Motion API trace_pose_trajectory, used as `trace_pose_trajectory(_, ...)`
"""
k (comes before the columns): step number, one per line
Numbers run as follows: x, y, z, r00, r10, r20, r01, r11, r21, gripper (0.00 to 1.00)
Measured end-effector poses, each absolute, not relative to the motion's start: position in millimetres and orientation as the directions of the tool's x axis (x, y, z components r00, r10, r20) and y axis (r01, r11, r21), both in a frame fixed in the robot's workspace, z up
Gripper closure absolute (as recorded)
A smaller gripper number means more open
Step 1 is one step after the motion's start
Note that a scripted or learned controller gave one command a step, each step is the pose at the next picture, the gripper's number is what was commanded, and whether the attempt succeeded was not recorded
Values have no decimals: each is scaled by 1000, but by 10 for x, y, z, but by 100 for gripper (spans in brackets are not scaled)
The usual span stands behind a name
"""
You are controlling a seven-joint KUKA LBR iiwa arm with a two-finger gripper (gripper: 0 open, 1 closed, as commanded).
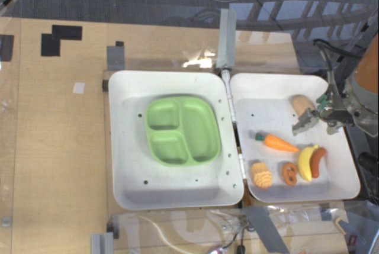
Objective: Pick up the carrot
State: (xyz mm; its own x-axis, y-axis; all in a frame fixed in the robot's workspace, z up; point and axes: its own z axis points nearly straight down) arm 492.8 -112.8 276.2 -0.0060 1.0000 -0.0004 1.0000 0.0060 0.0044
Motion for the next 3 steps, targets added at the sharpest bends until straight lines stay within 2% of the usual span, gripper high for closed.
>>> trace_pose_trajectory(1,5171,-921,1331,164,986,0,986,-164,0,0)
trace_pose_trajectory(2,5630,-1398,903,141,990,0,990,-141,15,0)
trace_pose_trajectory(3,5304,-802,1858,128,992,1,992,-128,6,0)
